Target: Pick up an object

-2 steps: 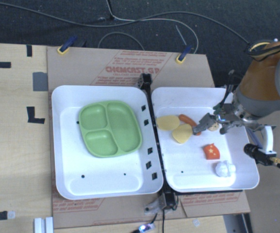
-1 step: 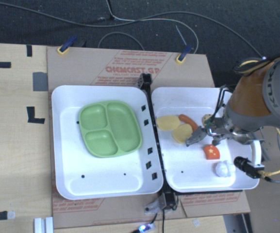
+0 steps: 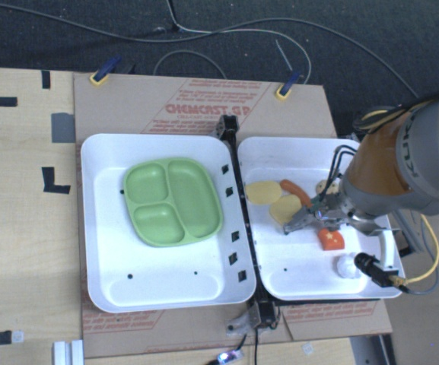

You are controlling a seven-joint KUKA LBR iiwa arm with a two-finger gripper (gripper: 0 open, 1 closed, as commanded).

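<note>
Judging by its look, the yellow toy piece [image 3: 284, 207] at nine o'clock in the right bin [image 3: 303, 284] is taken as light, rigid and slick, best pinched across its edges; the pincer [image 3: 294, 224] hangs just over it, how far open cannot be told.

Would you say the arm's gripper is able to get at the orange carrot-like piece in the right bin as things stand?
Probably yes. The gripper hangs low in the right bin, close beside the orange carrot-like piece, which lies uncovered next to the yellow pieces; nothing stands between them.
</note>
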